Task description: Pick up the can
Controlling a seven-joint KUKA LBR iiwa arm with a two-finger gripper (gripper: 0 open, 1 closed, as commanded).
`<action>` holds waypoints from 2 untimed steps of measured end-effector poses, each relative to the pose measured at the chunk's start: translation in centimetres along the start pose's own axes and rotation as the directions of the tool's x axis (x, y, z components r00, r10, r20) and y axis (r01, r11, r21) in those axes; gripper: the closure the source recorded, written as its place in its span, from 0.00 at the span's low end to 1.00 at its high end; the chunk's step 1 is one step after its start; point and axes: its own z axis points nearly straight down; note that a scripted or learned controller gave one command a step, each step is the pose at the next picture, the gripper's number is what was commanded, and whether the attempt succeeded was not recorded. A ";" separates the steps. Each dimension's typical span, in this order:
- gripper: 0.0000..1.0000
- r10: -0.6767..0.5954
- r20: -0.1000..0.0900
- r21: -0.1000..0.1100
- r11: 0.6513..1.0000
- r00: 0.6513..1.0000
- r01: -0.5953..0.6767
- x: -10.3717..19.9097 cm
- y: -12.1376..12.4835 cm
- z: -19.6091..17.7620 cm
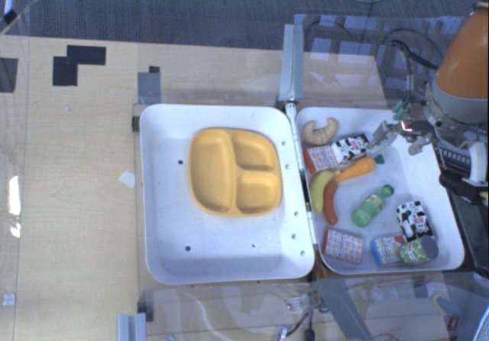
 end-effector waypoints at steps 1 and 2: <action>0.00 0.396 -0.002 -0.008 0.918 0.918 -0.396 -1.8 -5.2 13.0; 0.00 0.677 -0.003 -0.005 0.736 0.736 -0.677 -5.5 -0.9 13.2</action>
